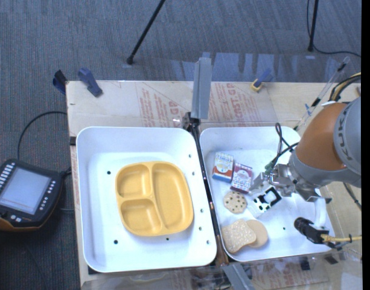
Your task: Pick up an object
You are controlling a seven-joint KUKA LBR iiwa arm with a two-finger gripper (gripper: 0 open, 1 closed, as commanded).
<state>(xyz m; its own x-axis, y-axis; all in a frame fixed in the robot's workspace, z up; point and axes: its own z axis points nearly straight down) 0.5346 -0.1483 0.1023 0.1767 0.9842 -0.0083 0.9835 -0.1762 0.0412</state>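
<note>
Right bin, lower-right of frame: gripper (finger state unclear, can't tell) hovers; black-and-white carton just below it, cookie further left.

The right bin holds several small things. Two little cartons lie flat side by side near its left wall — white, blue and red. Just below them lies a round brown cookie. A bread slice and a pale round piece touch each other near the front edge. A black-and-white object lies beside the cookie.
</note>
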